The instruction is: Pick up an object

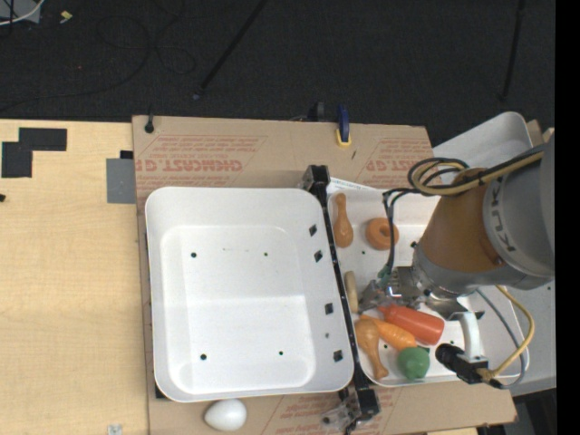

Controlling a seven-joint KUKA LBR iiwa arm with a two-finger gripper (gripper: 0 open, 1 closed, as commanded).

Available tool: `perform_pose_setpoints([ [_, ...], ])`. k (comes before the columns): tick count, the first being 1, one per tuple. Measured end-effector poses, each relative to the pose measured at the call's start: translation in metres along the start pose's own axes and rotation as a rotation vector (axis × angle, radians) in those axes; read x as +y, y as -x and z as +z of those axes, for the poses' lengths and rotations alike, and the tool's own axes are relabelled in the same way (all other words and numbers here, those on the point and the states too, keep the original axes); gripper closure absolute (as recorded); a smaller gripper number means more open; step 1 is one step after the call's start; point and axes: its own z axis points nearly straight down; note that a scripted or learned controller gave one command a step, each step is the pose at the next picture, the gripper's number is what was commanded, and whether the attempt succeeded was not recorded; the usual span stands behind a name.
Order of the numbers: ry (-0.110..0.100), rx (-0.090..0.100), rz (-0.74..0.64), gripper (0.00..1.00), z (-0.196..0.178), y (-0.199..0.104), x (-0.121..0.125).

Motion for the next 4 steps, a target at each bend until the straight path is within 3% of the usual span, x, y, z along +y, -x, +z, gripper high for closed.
perform_pose_setpoints([
  [1,-0.001,0.005,0.004,1.00,-0.009,0.000,0.002],
  [2,0.018,0.004,-0.006,1.00,-0.305,0.003,-0.041],
  [3,0.006,0.009,-0.020,1.00,-0.359,-0.119,-0.037],
  [4,-0.009,0.003,-0.004,1.00,-0.273,-0.095,-0.006],
])
